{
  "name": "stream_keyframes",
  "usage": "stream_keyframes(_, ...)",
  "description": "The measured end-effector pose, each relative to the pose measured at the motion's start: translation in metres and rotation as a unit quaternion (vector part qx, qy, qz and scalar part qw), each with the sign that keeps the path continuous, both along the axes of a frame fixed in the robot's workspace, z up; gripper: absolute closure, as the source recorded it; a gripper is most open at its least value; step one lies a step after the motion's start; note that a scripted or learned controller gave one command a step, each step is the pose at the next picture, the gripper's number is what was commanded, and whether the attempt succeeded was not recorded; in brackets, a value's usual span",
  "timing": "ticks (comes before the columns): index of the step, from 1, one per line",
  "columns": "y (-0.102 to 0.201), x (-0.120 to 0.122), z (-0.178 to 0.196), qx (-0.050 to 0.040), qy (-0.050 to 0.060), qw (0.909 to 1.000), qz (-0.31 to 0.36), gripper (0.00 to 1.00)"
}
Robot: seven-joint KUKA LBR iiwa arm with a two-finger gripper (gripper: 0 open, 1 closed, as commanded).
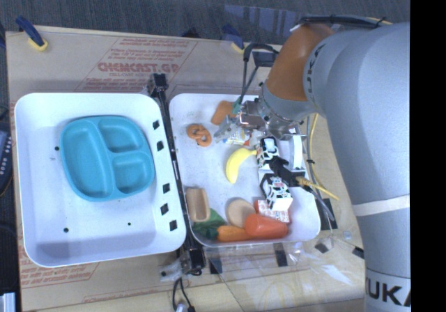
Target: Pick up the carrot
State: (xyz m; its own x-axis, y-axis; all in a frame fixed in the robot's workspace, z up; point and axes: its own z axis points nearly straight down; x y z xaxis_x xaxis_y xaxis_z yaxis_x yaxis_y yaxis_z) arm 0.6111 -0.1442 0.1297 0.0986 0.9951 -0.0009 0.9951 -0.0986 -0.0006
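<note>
1. Carrot (pixel 232 233) lies untouched at the near edge of the right bin (pixel 182 164), its orange body beside green leafy tops, just left of a red pepper-like toy (pixel 265 225).
2. Gripper (pixel 245 122) hangs over the far part of that bin, well apart from the carrot; whether its claw is apart or together cannot be told from this angle.
3. Judged from this, the pick has not begun: the arm must cross to the near edge, descend, close and lift.
4. Other toys in the right bin: a yellow banana (pixel 237 164), an orange pretzel (pixel 200 135), a tan bread slice (pixel 197 204), a round cookie (pixel 239 210) and a cow-patterned milk carton (pixel 274 185).
5. Left bin (pixel 28 164) holds a blue divided tray (pixel 108 157).
6. Readable writing: cardboard (pixel 97 53) under the bins is printed in red "CHEMCAST GP"; the smaller lines are too small to read. The arm's base shows "KUKA" (pixel 387 294).
</note>
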Motion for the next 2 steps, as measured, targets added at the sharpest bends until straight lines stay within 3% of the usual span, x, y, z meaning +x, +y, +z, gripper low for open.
stream_keyframes(1,0.049,-0.058,0.004,0.0010,0.003,0.9999,0.011,0.00)
stream_keyframes(2,0.049,-0.003,-0.040,0.0004,0.003,0.9993,-0.037,0.00)
